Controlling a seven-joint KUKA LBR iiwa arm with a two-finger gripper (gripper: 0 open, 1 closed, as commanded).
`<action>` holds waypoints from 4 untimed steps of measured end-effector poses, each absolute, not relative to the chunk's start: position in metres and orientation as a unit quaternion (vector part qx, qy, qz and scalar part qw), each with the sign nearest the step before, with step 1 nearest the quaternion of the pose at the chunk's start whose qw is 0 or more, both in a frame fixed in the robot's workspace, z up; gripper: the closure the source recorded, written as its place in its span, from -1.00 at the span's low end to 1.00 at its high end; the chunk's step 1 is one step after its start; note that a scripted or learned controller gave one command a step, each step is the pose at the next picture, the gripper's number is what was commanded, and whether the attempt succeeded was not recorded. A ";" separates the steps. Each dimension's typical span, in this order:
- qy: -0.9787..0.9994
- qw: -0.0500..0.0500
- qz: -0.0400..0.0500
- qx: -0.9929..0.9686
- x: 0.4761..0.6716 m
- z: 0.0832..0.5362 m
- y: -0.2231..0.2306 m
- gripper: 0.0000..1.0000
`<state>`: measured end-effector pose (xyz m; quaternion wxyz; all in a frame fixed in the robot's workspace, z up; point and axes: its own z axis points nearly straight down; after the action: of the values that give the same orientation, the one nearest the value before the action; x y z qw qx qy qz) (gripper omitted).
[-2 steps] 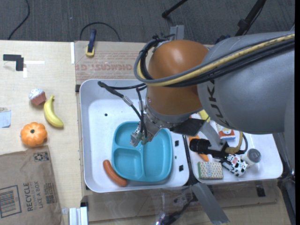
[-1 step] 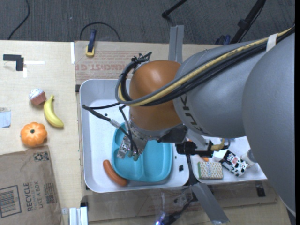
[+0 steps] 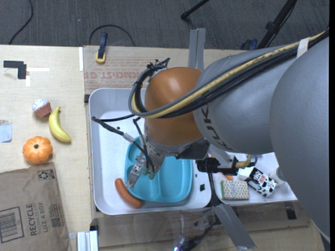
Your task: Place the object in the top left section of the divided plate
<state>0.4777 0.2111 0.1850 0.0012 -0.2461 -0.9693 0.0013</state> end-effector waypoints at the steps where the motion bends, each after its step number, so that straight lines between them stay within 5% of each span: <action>1: -0.944 0.000 0.001 -0.331 0.526 0.097 0.225 -1.00; 2: -0.928 -0.001 0.000 -0.372 0.558 0.129 0.156 -1.00; 3: -0.851 0.000 0.002 -0.526 0.615 0.091 0.221 -1.00; 4: -0.822 -0.002 0.000 -0.569 0.660 0.261 0.203 -1.00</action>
<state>0.6597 0.2034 0.2615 -0.0016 -0.5688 -0.8225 0.0002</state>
